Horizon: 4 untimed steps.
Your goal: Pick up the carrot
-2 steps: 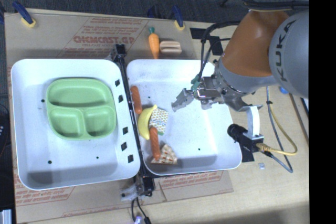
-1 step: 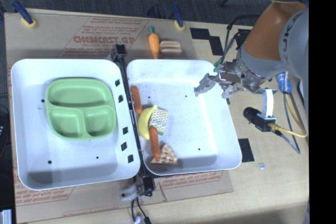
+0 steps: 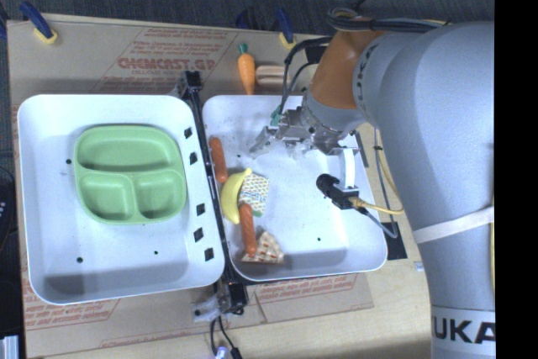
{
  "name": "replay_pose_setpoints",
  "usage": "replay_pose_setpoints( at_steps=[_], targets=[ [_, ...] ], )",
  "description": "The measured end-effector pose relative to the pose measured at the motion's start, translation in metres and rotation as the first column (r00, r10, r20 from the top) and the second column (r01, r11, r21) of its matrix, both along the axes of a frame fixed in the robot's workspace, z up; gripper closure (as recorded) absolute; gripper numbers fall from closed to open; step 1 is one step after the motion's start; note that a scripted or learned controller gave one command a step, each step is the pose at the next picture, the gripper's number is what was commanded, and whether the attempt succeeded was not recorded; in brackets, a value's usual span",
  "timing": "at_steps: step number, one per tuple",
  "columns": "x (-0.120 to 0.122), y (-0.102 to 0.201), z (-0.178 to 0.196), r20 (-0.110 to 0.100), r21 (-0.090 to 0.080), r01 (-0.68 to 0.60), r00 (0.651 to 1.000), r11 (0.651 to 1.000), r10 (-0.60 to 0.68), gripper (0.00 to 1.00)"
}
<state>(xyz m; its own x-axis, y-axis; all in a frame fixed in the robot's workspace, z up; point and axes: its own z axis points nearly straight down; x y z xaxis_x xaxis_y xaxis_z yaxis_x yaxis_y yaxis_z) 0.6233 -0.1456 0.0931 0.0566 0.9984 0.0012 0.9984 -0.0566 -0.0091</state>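
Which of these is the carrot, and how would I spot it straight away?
Start at the right white bin and look just past its far rim, onto the cardboard. The carrot lies there, outside both bins. Unlike the longer orange sausages inside the bin, it is short, tapered and has a green top.

Left bin [image 3: 50,265] carries a green divided plate [image 3: 130,172], sitting squarely in the middle. Over in the right bin [image 3: 336,261]: a banana [image 3: 230,196], two sausages [image 3: 218,159] and [image 3: 247,229], a waffle wedge [image 3: 269,249], all crowded along its left wall. Blue clamps [image 3: 38,21] grip the cardboard-covered bench [image 3: 160,50].
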Motion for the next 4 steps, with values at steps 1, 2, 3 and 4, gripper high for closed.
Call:
replay_pose_setpoints(
  at_steps=[1,2,3,4],
  targets=[
    [0.033,-0.028,-0.001,0.006,-0.002,0.187,0.982,0.982,-0.187,0.0],
    [0.033,-0.032,0.028,0.006,-0.003,0.449,0.893,0.893,-0.449,0.0],
    [0.033,-0.042,-0.001,0.003,-0.003,0.624,0.782,0.782,-0.624,0.0],
    [0.026,-0.004,-0.002,0.003,-0.004,0.657,0.754,0.754,-0.657,0.0]
  ],
)
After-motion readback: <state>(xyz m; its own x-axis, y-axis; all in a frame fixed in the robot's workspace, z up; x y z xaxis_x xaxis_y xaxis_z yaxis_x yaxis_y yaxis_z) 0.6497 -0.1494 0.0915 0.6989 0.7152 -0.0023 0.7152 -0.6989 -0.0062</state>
